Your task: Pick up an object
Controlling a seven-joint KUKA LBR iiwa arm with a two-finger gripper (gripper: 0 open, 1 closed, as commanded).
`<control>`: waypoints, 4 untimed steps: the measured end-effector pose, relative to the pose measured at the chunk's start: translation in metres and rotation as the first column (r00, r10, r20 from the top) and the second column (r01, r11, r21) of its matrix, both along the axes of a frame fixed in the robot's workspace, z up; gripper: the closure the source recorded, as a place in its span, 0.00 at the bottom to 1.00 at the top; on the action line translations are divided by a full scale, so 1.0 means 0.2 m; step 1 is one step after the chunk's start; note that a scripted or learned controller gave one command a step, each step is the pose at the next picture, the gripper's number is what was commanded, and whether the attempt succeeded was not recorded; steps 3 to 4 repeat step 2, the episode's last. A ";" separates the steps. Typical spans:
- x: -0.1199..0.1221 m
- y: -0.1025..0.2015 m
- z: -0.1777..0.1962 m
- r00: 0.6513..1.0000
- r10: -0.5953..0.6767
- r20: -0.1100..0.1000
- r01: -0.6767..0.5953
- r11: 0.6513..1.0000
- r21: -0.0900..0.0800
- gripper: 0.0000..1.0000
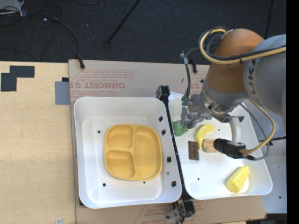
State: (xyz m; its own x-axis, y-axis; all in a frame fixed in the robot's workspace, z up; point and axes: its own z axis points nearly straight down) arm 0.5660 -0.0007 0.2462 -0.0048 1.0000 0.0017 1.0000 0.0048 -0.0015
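Bench (32, 148) w/ cardboard sheet, two white bins. One bin (88, 125) holds a yellow plate (133, 151). Other bin (261, 185): green item (178, 128) close to the dividing wall, banana (203, 133), brown block (193, 150), yellow lump (238, 179). My gripper (185, 121) hangs right over the green item, partly hiding it; contact unclear. Grip state: can't tell. Judgement: green item is the likely target. Descend vertical, stay clear of wall and banana, close only once astride, then lift straight.

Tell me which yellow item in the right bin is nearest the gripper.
The curved yellow piece, right beside the gripper; the chunky yellow piece lies far off, toward the view's lower right.
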 end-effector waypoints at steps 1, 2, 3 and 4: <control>0.12 0.23 0.02 1.000 0.000 0.000 0.000 1.000 0.000 1.00; 0.23 0.40 -0.05 1.000 -0.002 -0.002 0.002 1.000 -0.002 1.00; 0.23 0.40 -0.05 1.000 -0.002 -0.002 0.002 1.000 -0.002 1.00; 0.23 0.40 -0.05 1.000 -0.002 -0.002 0.002 1.000 -0.002 1.00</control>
